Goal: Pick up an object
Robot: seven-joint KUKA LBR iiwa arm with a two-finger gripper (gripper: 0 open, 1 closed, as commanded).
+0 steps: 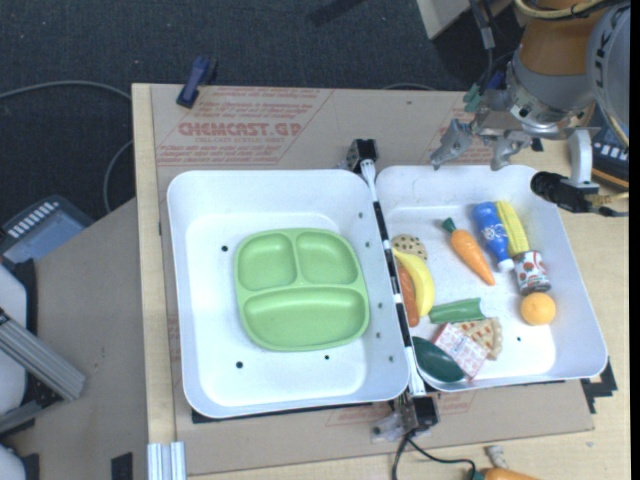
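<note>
Toy foods, right bin (575,298): one carrot (469,251), one banana (417,279), one orange (538,309), one corn cob (514,226). Left bin (200,268): one green divided plate (300,290). Gripper (478,144) jaws spread apart, grasping nothing.

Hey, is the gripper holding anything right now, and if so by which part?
Nothing is held. The gripper hangs open above the right bin's far rim, nothing between its fingers.

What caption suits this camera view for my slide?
Gripper open above the right bin of toy food; green plate in left bin.

blue clamp (196,81), printed board (240,126)
</note>
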